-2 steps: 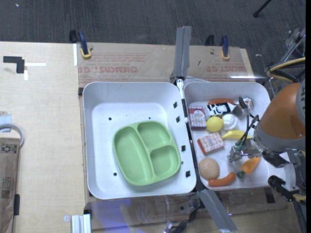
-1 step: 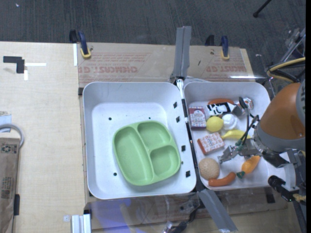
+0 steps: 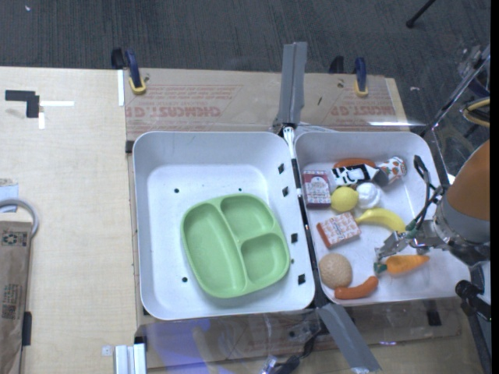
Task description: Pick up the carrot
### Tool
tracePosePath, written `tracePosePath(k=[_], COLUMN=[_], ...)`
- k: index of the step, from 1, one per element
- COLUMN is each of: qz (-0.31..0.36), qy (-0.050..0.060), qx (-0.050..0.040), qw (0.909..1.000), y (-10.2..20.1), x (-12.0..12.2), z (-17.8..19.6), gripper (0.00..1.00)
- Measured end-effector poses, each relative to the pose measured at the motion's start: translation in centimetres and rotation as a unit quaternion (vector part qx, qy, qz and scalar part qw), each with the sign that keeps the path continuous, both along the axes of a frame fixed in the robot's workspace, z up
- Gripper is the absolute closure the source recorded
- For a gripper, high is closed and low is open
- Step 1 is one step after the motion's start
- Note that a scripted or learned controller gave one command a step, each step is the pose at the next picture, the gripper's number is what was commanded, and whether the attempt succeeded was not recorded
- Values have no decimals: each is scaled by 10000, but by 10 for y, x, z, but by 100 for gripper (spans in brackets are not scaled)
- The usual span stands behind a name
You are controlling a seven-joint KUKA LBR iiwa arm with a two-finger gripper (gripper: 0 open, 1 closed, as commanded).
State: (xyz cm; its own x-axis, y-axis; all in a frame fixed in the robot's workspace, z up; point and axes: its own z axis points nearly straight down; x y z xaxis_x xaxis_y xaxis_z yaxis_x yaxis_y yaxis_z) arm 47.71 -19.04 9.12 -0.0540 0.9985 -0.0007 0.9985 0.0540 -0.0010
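At the near edge of the right bin (image 3: 437, 291) lies an orange-red sausage-shaped piece (image 3: 356, 289), touching the underside of a tan round ball (image 3: 335, 270). Just right of these is the carrot (image 3: 405, 264), lying flat on the bin floor with its green stub toward the left. The end effector (image 3: 387, 249) reaches in from the right, its thin fingers (image 3: 392, 242) spread a little and pointing left just above the carrot's green end; nothing sits between them, and whether a tip touches the carrot cannot be told. The arm's orange band (image 3: 473, 185) rises at the right margin. Behind the fingers lies a yellow banana (image 3: 381, 219), with a red-and-white printed box (image 3: 337, 230) to its left. Farther back come a lemon (image 3: 345, 199), a white round piece (image 3: 368, 196) beside it and a dark red packet (image 3: 316, 188). At the far side rest a black-and-white toy with an orange top (image 3: 353, 171) and a small bottle-like item (image 3: 392, 170). In the left bin (image 3: 156, 209) a green three-compartment plate (image 3: 235, 244) sits tilted, well apart from the carrot. Beyond both bins, blue-handled clamps (image 3: 132, 70) grip the desk (image 3: 62, 178) near a cardboard sheet (image 3: 203, 100)
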Motion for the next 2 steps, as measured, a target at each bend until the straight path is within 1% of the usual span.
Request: tracePosePath(k=[1, 2], qz=[3247, 3239], qy=[-3, -17], qx=[9, 4], qw=[9458, 9461], y=[-16, -16], x=[1, 2], z=[0, 10], gripper=[0, 100])
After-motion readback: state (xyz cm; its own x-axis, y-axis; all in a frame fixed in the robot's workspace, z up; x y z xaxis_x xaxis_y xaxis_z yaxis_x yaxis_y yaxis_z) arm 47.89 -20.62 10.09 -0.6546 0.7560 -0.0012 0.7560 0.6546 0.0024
